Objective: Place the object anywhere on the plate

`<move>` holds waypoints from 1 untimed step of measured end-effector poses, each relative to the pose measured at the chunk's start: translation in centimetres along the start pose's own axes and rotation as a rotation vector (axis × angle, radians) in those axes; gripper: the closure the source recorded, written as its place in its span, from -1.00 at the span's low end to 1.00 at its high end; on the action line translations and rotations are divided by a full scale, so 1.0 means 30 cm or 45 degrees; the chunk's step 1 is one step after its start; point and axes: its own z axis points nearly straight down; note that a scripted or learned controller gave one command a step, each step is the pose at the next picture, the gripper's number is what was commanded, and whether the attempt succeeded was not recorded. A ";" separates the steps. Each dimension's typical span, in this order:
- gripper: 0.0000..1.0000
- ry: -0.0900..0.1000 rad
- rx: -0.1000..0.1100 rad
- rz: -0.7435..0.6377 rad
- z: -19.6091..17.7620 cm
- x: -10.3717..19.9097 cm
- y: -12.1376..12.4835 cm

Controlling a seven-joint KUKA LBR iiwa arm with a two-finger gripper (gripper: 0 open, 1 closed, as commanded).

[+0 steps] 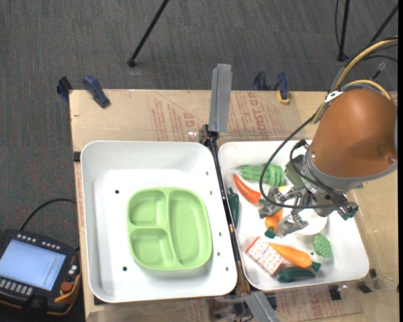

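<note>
So there's a cardboard-topped bench [154, 113] with two white bins on it. The left bin [97, 180] has a light green divided plate [169, 229] sitting about in the middle, three compartments, nothing on it. The right bin [352, 260] is where all the toy food is. The arm [352, 136], with its big orange band, hangs over the right bin's far right part, and the gripper [290, 213] is down low over the bin's middle, right in among the toys. Honestly can't tell if its fingers are apart or closed, too much metal and cable clutter there, and I can't see anything clearly pinched between them.

Toys, bigger to smaller: an orange carrot [292, 253] near the front, a green ridged vegetable [265, 174] toward the back, a red-orange pepper [247, 188] just beside it, a small red and white box [264, 256] touching the carrot's left end, a dark green piece [297, 274] at the front edge, and a little green ridged bit [322, 245] to the right.
</note>
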 end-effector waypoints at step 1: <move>1.00 -0.001 -0.002 -0.221 0.056 -0.190 0.225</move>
